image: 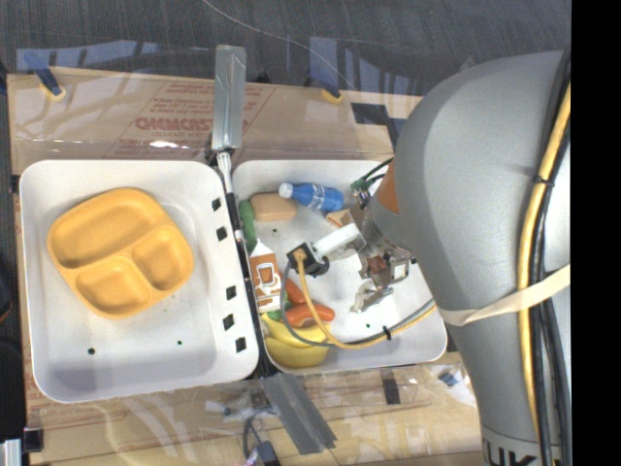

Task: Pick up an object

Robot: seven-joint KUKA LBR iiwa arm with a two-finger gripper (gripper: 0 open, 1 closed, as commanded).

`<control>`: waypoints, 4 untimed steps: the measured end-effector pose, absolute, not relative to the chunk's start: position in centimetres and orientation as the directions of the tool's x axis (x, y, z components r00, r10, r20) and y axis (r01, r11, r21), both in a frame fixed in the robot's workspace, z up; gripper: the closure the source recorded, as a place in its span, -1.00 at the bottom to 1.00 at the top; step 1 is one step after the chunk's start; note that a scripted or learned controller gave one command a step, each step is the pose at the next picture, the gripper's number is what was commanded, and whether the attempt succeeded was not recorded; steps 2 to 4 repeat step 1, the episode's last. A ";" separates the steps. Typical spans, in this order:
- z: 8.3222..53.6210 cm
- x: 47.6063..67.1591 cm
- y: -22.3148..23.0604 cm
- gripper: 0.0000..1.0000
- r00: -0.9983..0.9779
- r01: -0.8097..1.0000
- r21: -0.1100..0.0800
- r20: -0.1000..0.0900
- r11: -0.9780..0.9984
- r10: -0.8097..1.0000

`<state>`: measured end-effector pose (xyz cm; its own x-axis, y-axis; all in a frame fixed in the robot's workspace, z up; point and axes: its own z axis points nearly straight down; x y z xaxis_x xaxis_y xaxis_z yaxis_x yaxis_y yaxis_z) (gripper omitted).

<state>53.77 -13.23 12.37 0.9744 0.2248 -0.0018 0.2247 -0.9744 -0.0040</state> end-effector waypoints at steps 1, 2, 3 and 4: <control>9.3 47.5 -11.1 -1.00 0.940 0.341 -0.007 -0.006 -0.940 0.341; 9.3 47.5 -11.1 -1.00 0.940 0.341 -0.007 -0.006 -0.940 0.341; 9.3 47.5 -11.1 -1.00 0.940 0.341 -0.007 -0.006 -0.940 0.341; 9.3 47.5 -11.1 -1.00 0.940 0.341 -0.007 -0.006 -0.940 0.341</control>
